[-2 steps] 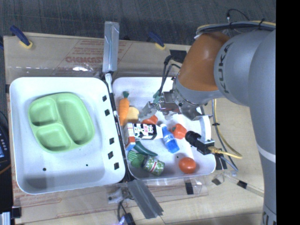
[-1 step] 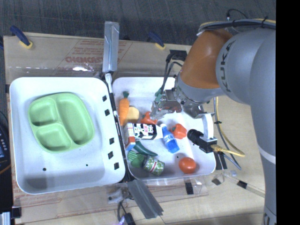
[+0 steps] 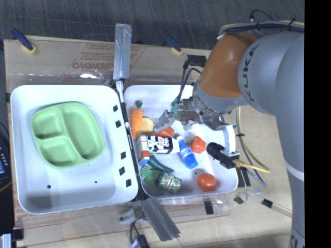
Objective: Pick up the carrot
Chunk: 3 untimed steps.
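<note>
The carrot [image 3: 136, 122], orange with a small green top, lies lengthwise against the left wall of the right bin [image 3: 155, 93]. My gripper [image 3: 166, 119] hangs low over the middle of that bin, just right of the carrot, with a pale yellow piece [image 3: 148, 124] lying between them. The carrot rests on the bin floor and nothing of it is between the fingers. The grey wrist and orange band cover the bin's far right corner.
Around the gripper lie a red piece [image 3: 166, 133], a black-and-white carton [image 3: 159, 144], a blue bottle [image 3: 187, 155], an orange-red item [image 3: 198, 144], a tomato [image 3: 207, 182] and a green can [image 3: 168, 182]. The left bin [image 3: 31, 190] holds a green divided plate [image 3: 66, 133].
</note>
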### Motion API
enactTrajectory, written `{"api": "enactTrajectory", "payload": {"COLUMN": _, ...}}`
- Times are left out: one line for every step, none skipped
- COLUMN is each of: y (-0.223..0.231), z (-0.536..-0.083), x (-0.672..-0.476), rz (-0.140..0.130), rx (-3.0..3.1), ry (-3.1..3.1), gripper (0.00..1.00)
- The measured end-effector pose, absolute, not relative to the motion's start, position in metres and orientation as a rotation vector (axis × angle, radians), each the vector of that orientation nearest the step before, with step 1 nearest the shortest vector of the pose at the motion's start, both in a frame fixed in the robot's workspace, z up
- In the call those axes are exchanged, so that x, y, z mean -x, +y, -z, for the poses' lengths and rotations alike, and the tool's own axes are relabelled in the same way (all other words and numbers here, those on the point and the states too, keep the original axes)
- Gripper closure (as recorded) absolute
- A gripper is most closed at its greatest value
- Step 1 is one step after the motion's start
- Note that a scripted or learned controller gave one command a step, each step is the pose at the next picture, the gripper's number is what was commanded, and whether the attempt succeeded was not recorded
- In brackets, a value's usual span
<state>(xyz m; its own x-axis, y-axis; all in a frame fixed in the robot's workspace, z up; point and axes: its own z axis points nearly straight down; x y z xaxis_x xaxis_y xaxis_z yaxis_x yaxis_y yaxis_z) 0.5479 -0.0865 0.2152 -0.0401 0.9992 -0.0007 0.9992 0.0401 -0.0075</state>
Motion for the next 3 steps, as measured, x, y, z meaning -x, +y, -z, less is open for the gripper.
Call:
{"api": "enactTrajectory", "payload": {"y": -0.121, "z": -0.092, "x": -0.599, "rz": -0.003, "rx": 2.154, "ry": -2.286, "gripper": 0.00}}
{"api": "enactTrajectory", "payload": {"y": -0.079, "z": -0.194, "x": -0.631, "rz": 0.000, "rx": 1.621, "ry": -2.694, "gripper": 0.00}}
{"api": "enactTrajectory", "payload": {"y": -0.116, "z": -0.092, "x": -0.634, "rz": -0.001, "rx": 1.359, "ry": -2.831, "gripper": 0.00}}
